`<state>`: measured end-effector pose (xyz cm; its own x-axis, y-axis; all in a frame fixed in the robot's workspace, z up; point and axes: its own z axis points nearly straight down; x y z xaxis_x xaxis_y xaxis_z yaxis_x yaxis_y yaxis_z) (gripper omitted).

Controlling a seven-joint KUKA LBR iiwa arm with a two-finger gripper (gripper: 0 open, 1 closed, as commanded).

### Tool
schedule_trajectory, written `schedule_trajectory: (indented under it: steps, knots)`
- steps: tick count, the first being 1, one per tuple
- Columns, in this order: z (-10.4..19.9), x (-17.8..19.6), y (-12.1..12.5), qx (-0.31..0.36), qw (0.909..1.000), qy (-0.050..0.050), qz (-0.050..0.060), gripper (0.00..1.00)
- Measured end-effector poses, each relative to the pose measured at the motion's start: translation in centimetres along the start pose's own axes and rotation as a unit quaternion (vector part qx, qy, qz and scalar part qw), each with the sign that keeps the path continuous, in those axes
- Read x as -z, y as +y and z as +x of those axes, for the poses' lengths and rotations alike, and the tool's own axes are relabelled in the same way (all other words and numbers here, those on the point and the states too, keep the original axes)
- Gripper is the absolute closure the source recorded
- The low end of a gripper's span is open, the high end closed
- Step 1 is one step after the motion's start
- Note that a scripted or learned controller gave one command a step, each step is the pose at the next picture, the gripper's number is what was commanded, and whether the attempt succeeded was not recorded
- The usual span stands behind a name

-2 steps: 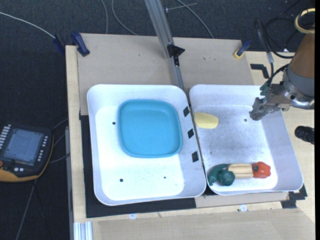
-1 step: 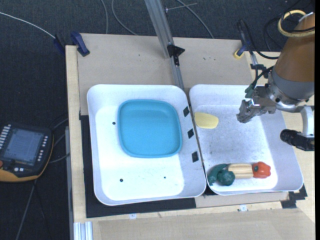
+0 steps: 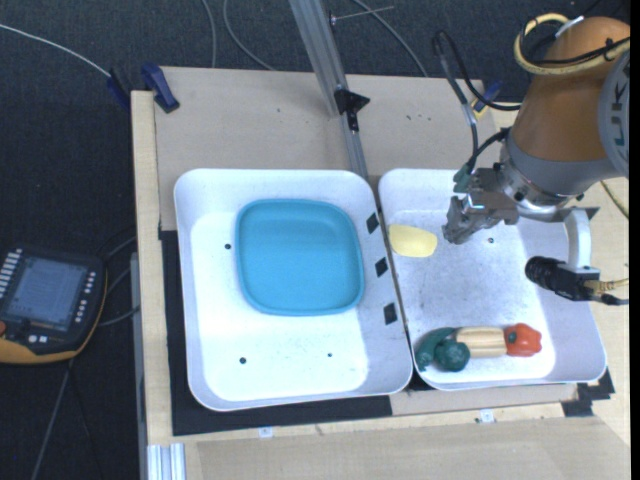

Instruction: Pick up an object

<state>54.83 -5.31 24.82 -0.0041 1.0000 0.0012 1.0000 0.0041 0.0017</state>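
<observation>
My gripper [image 3: 457,230] hangs over the upper middle of the right bin [image 3: 560,298], just right of a pale yellow object [image 3: 412,241] lying near the bin's left wall. Nothing shows between its tips. Along the bin's front edge lie a dark green object [image 3: 443,352], a tan wooden piece [image 3: 481,342] and a red object [image 3: 523,340], side by side in a row.
The left bin [image 3: 205,298] holds a blue square plate [image 3: 299,256]. A metal pole [image 3: 322,43] slants over the bench's back. A black cylinder [image 3: 556,276] on the arm hangs over the right bin. A pendant [image 3: 45,303] lies off the bench at left.
</observation>
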Motion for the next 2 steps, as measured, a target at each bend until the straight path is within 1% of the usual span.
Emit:
schedule_trajectory:
  steps: [1, 2]
  knots:
    - [4.8, 0.5, -0.4, 0.000, 1.0000, 0.000, 0.000, 1.00]
    - [10.6, -0.9, 0.1, 0.001, 1.0000, 0.000, 0.001, 1.00]
